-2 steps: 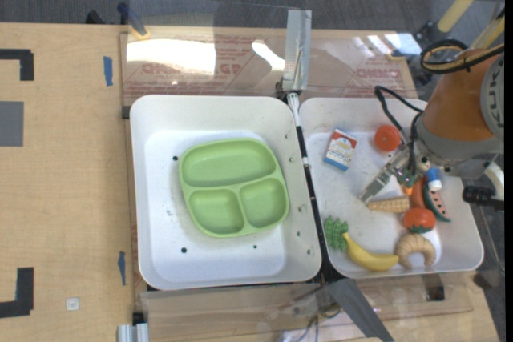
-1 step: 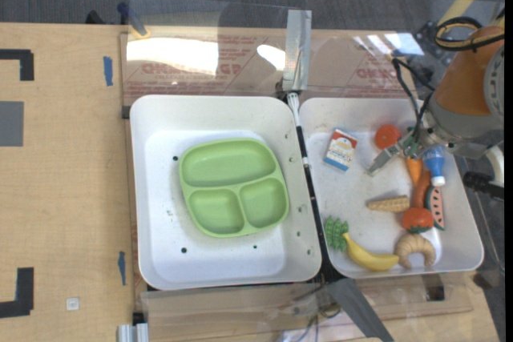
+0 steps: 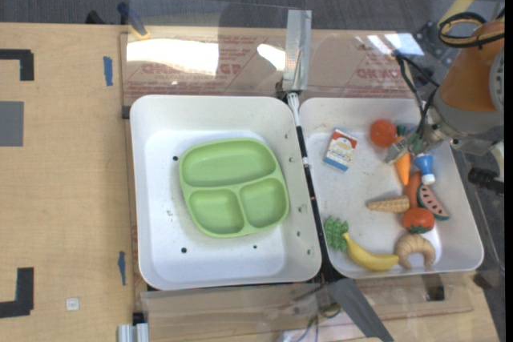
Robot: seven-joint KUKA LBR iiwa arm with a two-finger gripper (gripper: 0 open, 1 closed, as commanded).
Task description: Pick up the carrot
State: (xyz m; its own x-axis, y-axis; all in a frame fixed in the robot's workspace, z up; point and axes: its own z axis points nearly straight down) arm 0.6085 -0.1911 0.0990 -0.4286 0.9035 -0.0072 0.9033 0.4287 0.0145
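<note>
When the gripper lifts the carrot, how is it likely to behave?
The carrot looks like a smooth moulded toy, so probably stiff and light. Its tapered, rounded body may slip or roll if squeezed off-centre. It lies close to the blue bottle, with the gripper just above, so neighbours may get nudged.

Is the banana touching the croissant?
Touching. The camera view shows the banana's right tip meeting the croissant's left side in the right bin, with no white floor between them.

We see the arm (image 3: 473, 84) entering from far right, orange band up, wrist angled down-left; gripper (image 3: 410, 146) low, its jaws too cluttered to read.
</note>
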